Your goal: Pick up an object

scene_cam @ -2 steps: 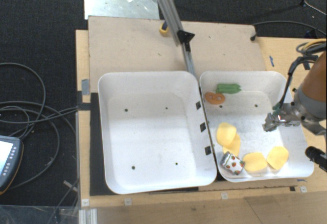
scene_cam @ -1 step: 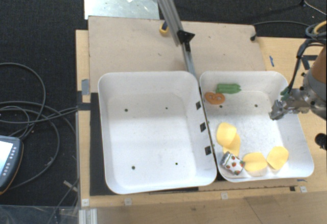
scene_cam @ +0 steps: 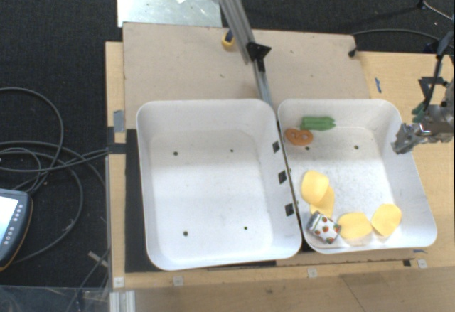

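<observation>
The right bin (scene_cam: 405,161) holds a green oblong piece (scene_cam: 317,123) near its back wall, with an orange pretzel-like piece (scene_cam: 298,136) just in front of it. A yellow chunk (scene_cam: 317,188) lies mid-bin. Two more yellow pieces (scene_cam: 355,226) (scene_cam: 386,219) and a small white and red object (scene_cam: 324,228) sit along the front wall. My gripper (scene_cam: 407,141) hangs over the bin's right rim, apart from all the objects, with nothing seen in it.
The left bin (scene_cam: 153,161) stands beside the right one, with a row of black clips (scene_cam: 282,177) along the shared wall. A metal pole (scene_cam: 234,5) slants in from the back. Cables lie on the floor at left.
</observation>
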Tool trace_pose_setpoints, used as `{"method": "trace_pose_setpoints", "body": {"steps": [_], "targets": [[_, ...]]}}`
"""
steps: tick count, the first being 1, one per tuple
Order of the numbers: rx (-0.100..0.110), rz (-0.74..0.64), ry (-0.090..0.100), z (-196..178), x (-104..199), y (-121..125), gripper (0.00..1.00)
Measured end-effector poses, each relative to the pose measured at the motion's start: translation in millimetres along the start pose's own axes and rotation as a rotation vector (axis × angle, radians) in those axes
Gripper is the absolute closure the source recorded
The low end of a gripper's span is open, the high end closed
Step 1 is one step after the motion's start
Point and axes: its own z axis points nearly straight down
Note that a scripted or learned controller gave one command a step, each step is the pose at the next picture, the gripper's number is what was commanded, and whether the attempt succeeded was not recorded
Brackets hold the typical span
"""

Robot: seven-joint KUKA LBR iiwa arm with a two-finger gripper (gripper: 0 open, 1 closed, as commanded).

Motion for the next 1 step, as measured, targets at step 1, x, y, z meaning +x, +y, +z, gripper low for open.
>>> {"method": "trace_pose_setpoints", "body": {"steps": [1], "targets": [[0.007, -0.004, 0.005, 14.8, 45.1, -0.8, 1.0]]}}
